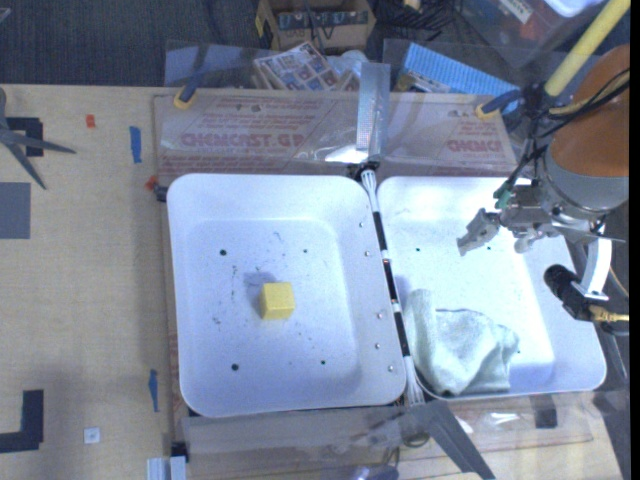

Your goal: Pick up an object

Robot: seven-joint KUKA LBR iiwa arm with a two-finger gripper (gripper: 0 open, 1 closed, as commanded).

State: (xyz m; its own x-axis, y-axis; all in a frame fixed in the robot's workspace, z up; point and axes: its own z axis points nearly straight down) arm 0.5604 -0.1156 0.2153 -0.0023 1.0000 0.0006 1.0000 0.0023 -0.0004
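Observation:
A small yellow block (278, 300) lies near the middle of the left bin (200, 218). A crumpled white cloth (458, 345) rests in the right bin (440, 208), at its front left. My gripper (500, 231) hangs over the right bin's far right part, above and to the right of the cloth and apart from it. One grey finger (478, 232) points left; nothing shows between the fingers.
A black divider (385, 258) runs between the two bins. Clear plastic sheeting and boxes (300, 133) lie behind the bins. The arm's grey and orange wrist (592, 153) fills the upper right. Bare wooden bench (70, 268) lies to the left.

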